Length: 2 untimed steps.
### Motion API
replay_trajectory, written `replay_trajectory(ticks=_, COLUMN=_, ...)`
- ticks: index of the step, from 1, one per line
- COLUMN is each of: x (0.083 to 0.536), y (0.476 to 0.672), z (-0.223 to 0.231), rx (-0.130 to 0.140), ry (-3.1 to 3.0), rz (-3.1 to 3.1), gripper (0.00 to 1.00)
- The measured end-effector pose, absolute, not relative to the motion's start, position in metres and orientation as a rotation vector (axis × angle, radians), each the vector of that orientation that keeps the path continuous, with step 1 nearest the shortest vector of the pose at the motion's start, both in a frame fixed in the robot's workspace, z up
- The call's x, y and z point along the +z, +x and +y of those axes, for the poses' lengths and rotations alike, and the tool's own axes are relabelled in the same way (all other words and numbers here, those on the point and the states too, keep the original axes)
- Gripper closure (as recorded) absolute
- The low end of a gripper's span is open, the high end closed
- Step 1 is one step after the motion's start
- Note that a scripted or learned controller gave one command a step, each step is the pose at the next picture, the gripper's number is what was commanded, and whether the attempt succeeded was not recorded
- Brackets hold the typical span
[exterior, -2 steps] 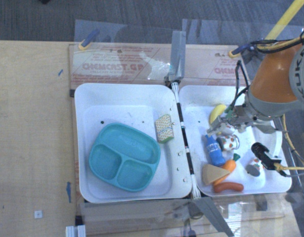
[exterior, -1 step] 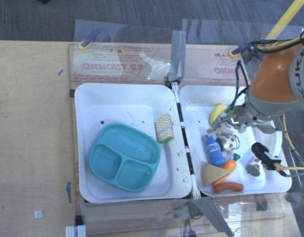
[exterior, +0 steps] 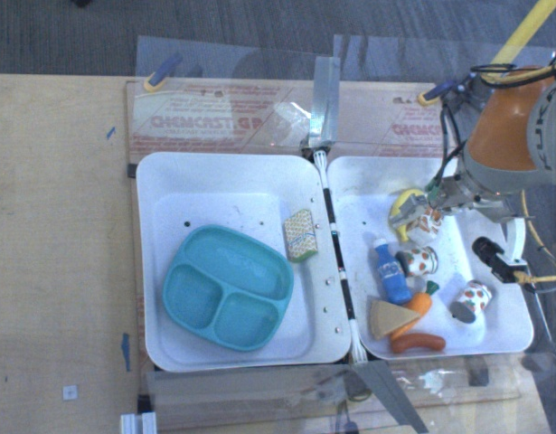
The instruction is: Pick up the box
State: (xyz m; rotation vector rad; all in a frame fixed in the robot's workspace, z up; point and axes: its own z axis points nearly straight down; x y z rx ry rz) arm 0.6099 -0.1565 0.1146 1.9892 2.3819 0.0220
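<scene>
Looked like a robotics lab: pale wooden bench (exterior: 51, 242) on grey carpet (exterior: 259, 7), two shallow white plastic bins (exterior: 155, 174) fixed side by side, clear acrylic sheet (exterior: 223, 116) still in its printed protective film, cabled grey-and-orange robot arm (exterior: 508, 138).

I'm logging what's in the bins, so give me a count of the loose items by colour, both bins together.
Teal: 1, divided plate
Patterned yellow-green: 1, small box
Blue: 1, bottle
Yellow: 1, banana
Tan: 1, wedge
Orange or red: 2, carrot, sausage
White with red spots: 3, cups
Total: 10
</scene>
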Motion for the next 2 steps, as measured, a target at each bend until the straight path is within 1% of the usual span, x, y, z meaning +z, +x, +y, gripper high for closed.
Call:
replay_trajectory(ticks=1, x=0.127, y=0.612, z=-0.158, rx=0.027, ry=1.987, rz=2.373, gripper=1.00)
replay_trajectory(ticks=2, x=0.212, y=0.575, z=-0.123, rx=0.001, ry=1.944, rz=2.465, gripper=1.00)
